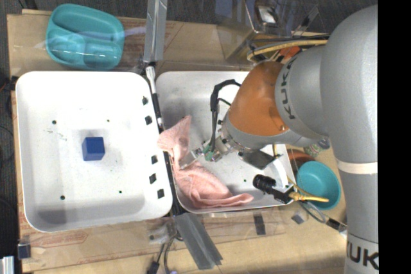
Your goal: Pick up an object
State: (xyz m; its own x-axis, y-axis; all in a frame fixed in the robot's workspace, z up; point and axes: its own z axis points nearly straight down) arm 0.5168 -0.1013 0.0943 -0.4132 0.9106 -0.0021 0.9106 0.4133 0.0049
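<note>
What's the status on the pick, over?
Gripper down in right bin, at pink cloth. Grasp unconfirmed. Blue cube alone in left bin.

Surfaces I'm looking at from my end

I'm seeing the pink cloth (192, 167) looking soft, matt and crumpled. The left bin (38, 138) and right bin (186, 83) are coming across as smooth white plastic. The blue cube (94, 147) is looking matt, the teal tub (83, 35) glossy see-through plastic. The grey arm (340, 80) is gleaming above the bare wooden bench (22, 42).
</note>
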